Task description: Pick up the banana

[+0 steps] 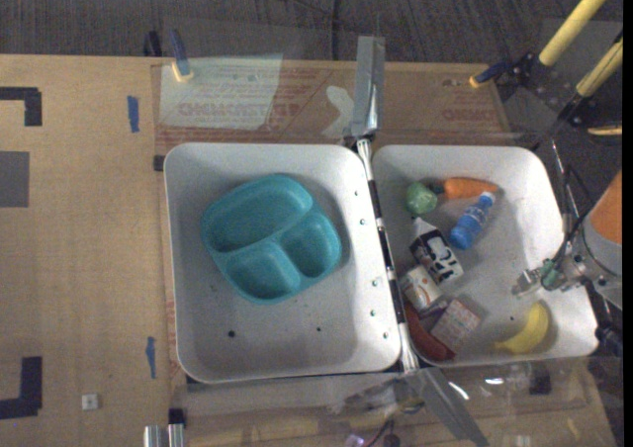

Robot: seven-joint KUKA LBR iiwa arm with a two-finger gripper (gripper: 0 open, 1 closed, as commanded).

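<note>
The yellow banana (pixel 527 329) lies in the front right corner of the right bin (pixel 534 163), curved, resting on the bin floor near the front wall. My gripper (pixel 542 278) hangs at the bin's right side, a short way behind and above the banana and apart from it. The grey arm with its orange band (pixel 610 206) comes in from the right edge. Nothing is seen held by the gripper.
The right bin also holds a green fruit (pixel 421 199), an orange carrot (pixel 471 187), a blue bottle (pixel 472 222), a black-and-white bottle (pixel 436 252), a small carton (pixel 422 289) and a red item (pixel 427 336). A teal divided plate (pixel 272 237) sits in the left bin (pixel 188 267).
</note>
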